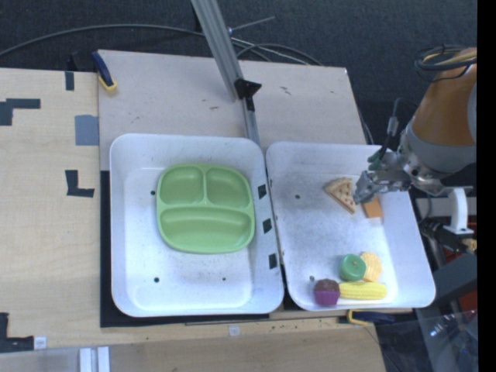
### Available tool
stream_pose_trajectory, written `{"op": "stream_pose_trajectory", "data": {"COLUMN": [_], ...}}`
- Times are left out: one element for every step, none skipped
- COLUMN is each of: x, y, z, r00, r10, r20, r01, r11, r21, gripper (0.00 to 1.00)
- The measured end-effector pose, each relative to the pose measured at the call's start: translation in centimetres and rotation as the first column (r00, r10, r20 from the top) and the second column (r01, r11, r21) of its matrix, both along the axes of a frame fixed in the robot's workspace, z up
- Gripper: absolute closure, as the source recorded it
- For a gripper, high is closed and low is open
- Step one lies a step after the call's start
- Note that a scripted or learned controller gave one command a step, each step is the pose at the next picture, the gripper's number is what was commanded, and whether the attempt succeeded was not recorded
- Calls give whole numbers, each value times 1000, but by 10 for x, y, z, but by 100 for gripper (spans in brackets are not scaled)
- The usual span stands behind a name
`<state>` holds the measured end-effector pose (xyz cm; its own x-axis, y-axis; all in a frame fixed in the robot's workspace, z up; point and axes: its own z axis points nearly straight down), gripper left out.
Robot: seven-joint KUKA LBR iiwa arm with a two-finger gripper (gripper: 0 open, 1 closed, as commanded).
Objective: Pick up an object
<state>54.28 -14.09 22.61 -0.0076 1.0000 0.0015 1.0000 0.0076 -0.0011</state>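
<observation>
Two shallow white bins are placed side by side on the table [46,208], whose surface is pale wood. In the left bin [132,285] a green plate [206,208] with three compartments is seen, smooth and with rounded corners. The right bin [310,169] has a speckled floor. A tan pizza slice [339,191], shaped like a wedge, is lying near its right wall, and an orange block [373,208] is found just beside it. At the front wall a small group is gathered closely: a green round piece [353,267], a yellow corn cob [363,290], a dark purple round piece [326,291] and a yellow ridged piece [373,265]. The gripper [364,191] is lowered between the slice and the block. Its tips are small and dark, so it cannot be told whether they are apart or together, or whether anything is touched.
</observation>
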Motion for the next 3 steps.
{"op": "stream_pose_trajectory", "data": {"x": [20, 32, 43], "y": [48, 99, 142], "z": [7, -5, -9], "r00": [1000, 1000, 1000], "r10": [0, -1, -1], "r20": [1, -1, 0], "r01": [0, 1, 1], "r11": [1000, 1000, 1000], "r21": [0, 0, -1], "gripper": [100, 100, 100]}}
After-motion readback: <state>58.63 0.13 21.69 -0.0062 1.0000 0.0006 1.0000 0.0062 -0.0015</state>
